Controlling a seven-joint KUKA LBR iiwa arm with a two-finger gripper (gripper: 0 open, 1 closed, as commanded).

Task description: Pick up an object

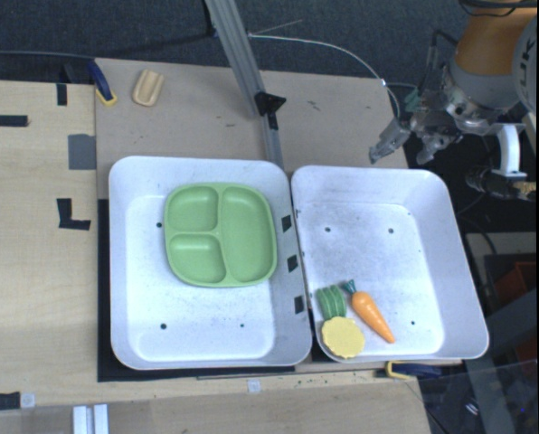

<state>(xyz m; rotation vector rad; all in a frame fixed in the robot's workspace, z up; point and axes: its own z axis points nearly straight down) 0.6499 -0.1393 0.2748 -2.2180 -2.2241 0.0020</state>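
Even, fairly bright light falls from above, leaving soft, short shadows. The white bins (125, 242) come close to washing out, so their walls lose detail (the speckled floors still read). The plate (221, 234) shows a mild sheen. The tabletop (34, 242) is flatly lit. Beyond its far edge the floor goes dark and grainy. The whole picture is soft; the end effector (405, 145) looks slightly blurred.

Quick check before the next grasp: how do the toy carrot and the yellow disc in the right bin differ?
The carrot is orange, long and tapered, with a green top, lying slantwise; the yellow disc is round, flat and plain yellow. The carrot lies further into the right bin; the yellow disc sits against that bin's near edge. Both lie in the near-left corner, close together beside a green ridged piece, far from the gripper.
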